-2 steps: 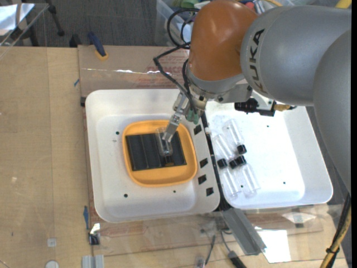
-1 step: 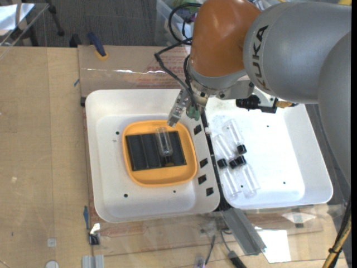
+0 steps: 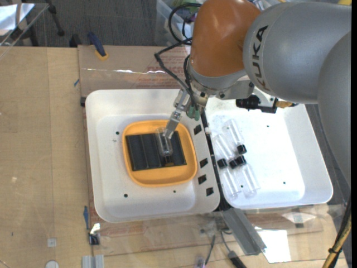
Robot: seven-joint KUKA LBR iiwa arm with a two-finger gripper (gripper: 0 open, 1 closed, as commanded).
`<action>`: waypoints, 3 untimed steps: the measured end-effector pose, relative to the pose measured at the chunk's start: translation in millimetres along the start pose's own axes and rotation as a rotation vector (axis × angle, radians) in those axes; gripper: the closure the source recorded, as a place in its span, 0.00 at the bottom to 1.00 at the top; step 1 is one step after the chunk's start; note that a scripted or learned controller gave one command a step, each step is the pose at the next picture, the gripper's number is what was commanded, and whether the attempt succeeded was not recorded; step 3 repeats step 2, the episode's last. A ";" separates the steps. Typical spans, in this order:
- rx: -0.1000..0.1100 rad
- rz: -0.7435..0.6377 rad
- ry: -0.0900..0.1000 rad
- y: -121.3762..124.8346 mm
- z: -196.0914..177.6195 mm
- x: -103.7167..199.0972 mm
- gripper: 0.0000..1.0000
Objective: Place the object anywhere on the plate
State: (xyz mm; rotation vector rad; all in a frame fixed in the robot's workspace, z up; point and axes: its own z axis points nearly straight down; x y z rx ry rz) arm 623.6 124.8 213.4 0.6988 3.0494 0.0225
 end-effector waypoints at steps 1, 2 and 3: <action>-0.006 0.003 -0.004 1.0 -11.0 -1.5 1.00; -0.006 0.003 -0.004 0.8 -10.8 -1.5 0.00; -0.006 0.003 -0.004 0.8 -10.8 -1.5 0.00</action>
